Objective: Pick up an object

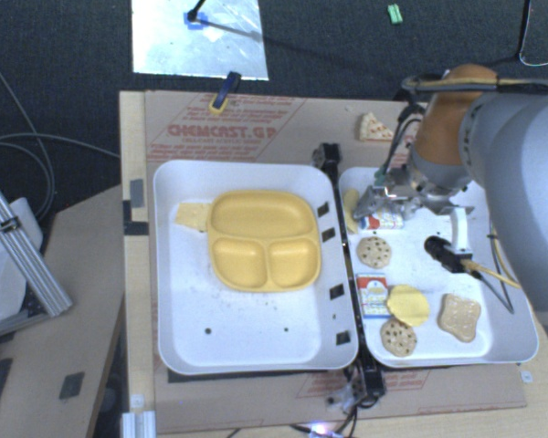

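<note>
Left bin (164,272) carries a yellow divided tray (260,240) mid-floor, pale slice (193,215) at its left edge. Right bin (521,336) – cookies (374,251), small carton (372,295), toast (459,317) toward the near edge. Gripper (381,203) low over the far-left corner – jaw state can't be told.

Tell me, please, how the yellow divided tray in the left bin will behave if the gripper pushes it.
The yellow divided tray looks like rigid plastic, so it would probably slide whole across the left bin. It lies flat and wide, so tipping seems unlikely. Its smooth rim may slip from narrow fingers.
</note>
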